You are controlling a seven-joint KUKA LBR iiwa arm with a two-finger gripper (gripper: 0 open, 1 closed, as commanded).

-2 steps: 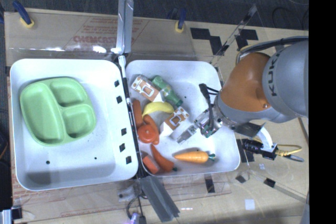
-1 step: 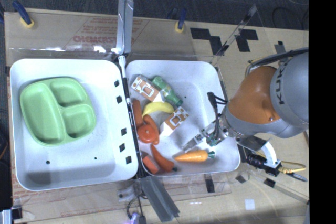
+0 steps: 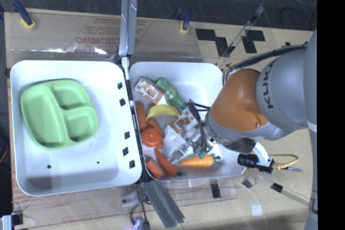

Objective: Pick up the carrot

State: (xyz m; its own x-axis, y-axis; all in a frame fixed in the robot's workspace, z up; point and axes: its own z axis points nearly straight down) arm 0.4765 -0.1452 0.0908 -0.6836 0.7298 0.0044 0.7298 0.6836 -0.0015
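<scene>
We cannot tell whether the gripper [image 3: 200,144] is open or closed: it is small and dark, and it blends into the clutter under the arm [image 3: 253,102]. The arm's orange band covers part of the right bin [image 3: 178,68], and its grey body is cut off at the frame's right.

The carrot [image 3: 197,161] lies on its side near the front wall of the right bin, just below the gripper. It is orange and tapered, with its thin end pointing left and a green bit at its right end. We cannot tell if the gripper touches it.

We count 2 bins. The left bin [image 3: 64,175] holds 1 green tray [image 3: 58,112] with 3 compartments. In the right bin we see 1 banana [image 3: 161,111], 1 tomato [image 3: 152,137], 1 green bottle [image 3: 171,92] and 2 small cartons [image 3: 149,90], plus reddish long pieces along the left wall that we cannot identify.
</scene>
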